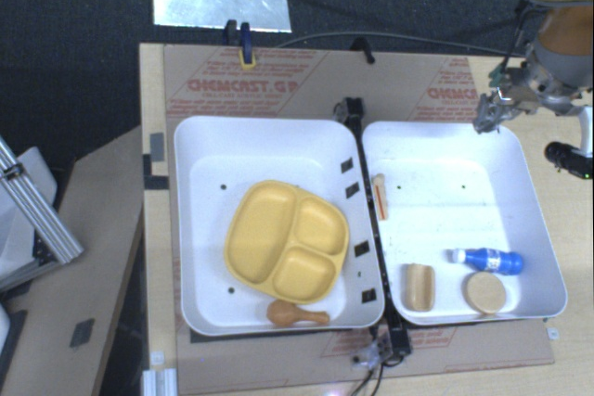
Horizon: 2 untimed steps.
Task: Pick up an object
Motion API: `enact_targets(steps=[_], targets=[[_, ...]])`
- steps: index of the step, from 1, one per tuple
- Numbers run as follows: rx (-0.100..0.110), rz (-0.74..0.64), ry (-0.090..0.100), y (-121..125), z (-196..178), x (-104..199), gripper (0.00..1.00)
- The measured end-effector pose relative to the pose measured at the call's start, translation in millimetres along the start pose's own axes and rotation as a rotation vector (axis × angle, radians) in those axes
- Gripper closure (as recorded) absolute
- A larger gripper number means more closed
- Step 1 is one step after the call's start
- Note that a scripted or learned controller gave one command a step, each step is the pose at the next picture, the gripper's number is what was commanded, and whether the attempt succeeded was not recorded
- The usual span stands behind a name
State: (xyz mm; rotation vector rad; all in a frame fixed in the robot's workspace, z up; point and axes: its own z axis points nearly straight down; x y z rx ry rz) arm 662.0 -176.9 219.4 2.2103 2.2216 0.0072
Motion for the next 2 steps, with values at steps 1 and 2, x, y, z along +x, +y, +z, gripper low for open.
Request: enact_targets(steps=[1, 2], targets=[[0.002, -0.001, 0.001, 1.8, -35.8, -0.2, 1.00], [0.008, -0.003, 0.003, -8.9, -25.0, 50.3, 1.00]])
